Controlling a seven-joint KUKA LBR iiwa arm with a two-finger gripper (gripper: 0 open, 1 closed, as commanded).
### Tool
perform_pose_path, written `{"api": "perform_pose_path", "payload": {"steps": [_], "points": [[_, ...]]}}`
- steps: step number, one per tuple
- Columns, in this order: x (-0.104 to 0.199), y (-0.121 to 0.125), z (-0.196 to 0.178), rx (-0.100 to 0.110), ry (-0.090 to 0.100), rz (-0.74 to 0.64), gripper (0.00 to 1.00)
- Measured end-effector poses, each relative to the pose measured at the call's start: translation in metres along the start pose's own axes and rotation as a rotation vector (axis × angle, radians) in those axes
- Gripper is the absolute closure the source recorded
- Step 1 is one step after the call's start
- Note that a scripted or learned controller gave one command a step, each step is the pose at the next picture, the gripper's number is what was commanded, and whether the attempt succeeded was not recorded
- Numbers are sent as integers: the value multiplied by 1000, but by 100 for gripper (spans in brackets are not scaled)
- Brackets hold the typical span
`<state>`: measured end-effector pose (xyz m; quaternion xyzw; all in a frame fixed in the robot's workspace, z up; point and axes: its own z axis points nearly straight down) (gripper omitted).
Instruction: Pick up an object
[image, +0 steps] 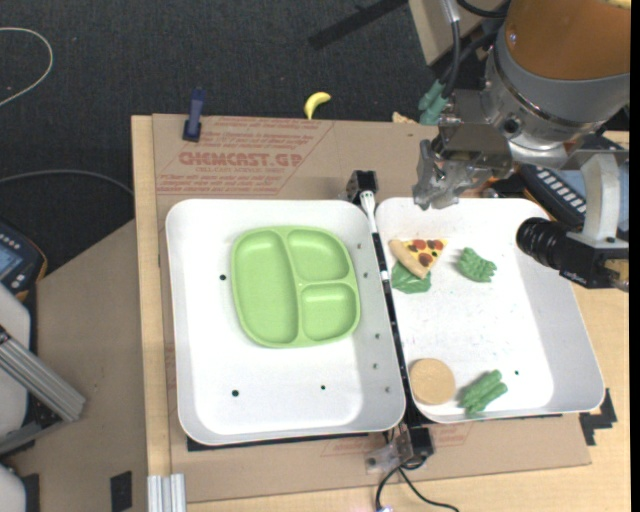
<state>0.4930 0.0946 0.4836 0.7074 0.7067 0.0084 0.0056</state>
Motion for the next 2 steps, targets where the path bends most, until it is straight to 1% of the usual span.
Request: {"api": "perform_pose_path", "payload": {"steps": [1, 2], "points": [[-24, -15, 25, 24, -5, 3, 100], [-27, -14, 36, 23, -4, 1, 100]]}}
